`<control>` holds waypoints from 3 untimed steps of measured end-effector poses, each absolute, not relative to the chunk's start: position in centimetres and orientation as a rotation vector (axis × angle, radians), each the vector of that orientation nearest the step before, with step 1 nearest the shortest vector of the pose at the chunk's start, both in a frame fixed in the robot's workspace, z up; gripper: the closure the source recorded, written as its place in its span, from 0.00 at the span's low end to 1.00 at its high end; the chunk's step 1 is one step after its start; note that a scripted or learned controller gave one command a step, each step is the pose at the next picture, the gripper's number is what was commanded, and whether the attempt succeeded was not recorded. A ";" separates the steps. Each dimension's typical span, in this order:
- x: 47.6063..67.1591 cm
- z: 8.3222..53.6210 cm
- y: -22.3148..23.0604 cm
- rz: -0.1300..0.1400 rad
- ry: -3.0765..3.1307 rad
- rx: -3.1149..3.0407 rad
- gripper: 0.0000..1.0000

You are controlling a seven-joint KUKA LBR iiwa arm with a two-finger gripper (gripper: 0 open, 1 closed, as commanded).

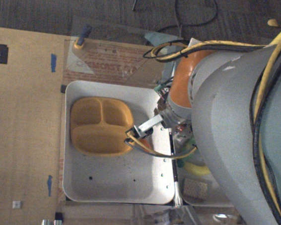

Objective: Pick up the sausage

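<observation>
Reaching into the left bin [73,177], the gripper [134,135] hangs at the orange divided plate's [99,125] right edge, touching a reddish sausage [145,142] beside it. Probably light, soft, slippery: grasp mid-length. Grip unclear.

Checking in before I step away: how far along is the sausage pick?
Done: the arm has reached into the left bin, and the gripper sits low at the right edge of the yellow divided plate. In hand: nothing I can confirm; something orange-red lies beside the fingertips, possibly the sausage. Left: grasp and lift.
</observation>
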State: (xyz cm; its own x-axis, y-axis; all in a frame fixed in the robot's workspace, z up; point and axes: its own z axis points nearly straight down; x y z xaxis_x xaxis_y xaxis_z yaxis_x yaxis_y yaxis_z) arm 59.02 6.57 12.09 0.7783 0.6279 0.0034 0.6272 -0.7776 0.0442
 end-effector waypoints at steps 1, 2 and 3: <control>58.9 12.9 6.3 0.017 1.035 2.920 1.00; 60.2 27.5 3.2 -0.001 1.605 2.700 1.00; 60.2 27.5 3.4 -0.001 1.608 2.699 0.00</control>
